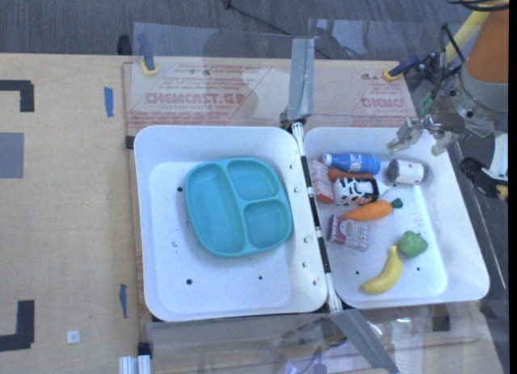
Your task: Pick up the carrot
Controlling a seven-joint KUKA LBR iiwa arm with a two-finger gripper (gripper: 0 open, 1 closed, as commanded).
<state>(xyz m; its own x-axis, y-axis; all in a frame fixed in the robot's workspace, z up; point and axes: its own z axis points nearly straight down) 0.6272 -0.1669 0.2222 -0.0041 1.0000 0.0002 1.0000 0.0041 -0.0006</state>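
Note:
The orange carrot [370,211] with a green tip lies in the middle of the right bin [460,267], pointing left. It touches a black and white carton [355,191] just above it. My gripper [421,138] hangs over the bin's far right corner, well up and right of the carrot. Its two fingers [401,137] are spread open with nothing between them.
Around the carrot lie a blue bottle [351,162], a white can [405,172], a pink carton [350,233], a green pepper [412,244], a banana [384,274] and a red-white packet [321,182]. The left bin [161,283] holds a teal divided plate [238,205].

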